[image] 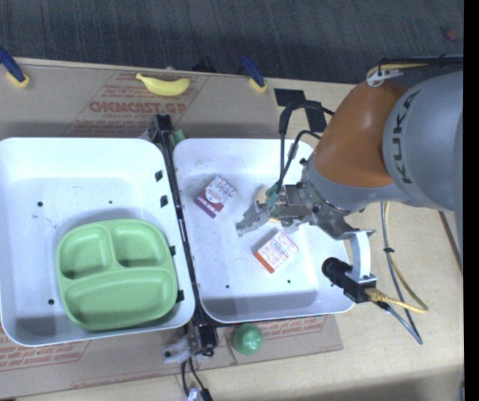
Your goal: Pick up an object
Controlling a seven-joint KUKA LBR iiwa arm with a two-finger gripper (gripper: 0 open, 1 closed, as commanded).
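Your end effector [252, 220] is hovering in the right bin [222, 303], fingers spread and gripping nothing. The orange-edged packet [275, 251] is lying at its 4 o'clock, the purple packet [215, 195] at its 10 o'clock.

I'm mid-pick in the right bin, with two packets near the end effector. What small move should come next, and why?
Probably shift the end effector slightly toward the orange-edged packet and lower onto it. That packet lies flat on the right bin floor just beside the tool, closer than the purple-edged packet, with bare floor around it. Nothing shows between the fingers yet.
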